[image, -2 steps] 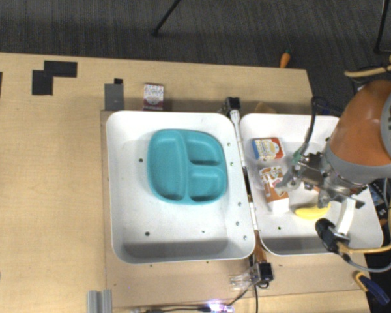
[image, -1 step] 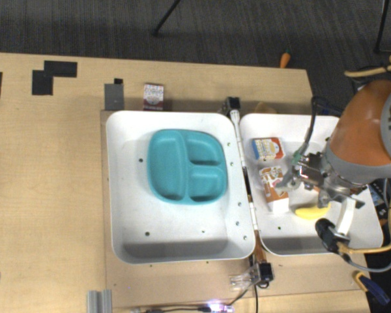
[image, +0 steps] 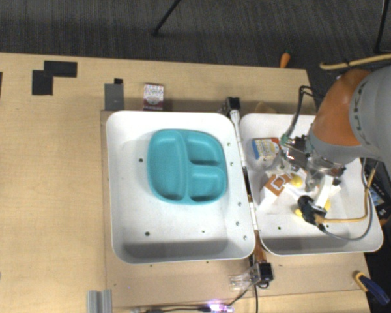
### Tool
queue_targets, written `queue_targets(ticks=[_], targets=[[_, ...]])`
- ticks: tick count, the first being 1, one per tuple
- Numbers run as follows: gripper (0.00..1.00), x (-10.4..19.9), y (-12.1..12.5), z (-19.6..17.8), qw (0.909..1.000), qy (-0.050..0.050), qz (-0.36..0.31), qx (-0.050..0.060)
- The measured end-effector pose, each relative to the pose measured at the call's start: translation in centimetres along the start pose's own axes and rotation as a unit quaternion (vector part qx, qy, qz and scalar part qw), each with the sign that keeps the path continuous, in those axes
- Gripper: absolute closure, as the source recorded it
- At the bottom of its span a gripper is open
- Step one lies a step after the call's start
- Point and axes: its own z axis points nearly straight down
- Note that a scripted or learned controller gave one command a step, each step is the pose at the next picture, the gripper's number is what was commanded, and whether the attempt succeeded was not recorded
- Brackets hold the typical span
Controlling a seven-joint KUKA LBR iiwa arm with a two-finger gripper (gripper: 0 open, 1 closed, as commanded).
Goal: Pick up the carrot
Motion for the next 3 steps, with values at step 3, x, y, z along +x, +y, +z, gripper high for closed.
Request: queue_targets(ticks=[3], targets=[[0.00, -4.7, -5.7, -8.9, 0.9667, 0.001, 0.256, -0.001]])
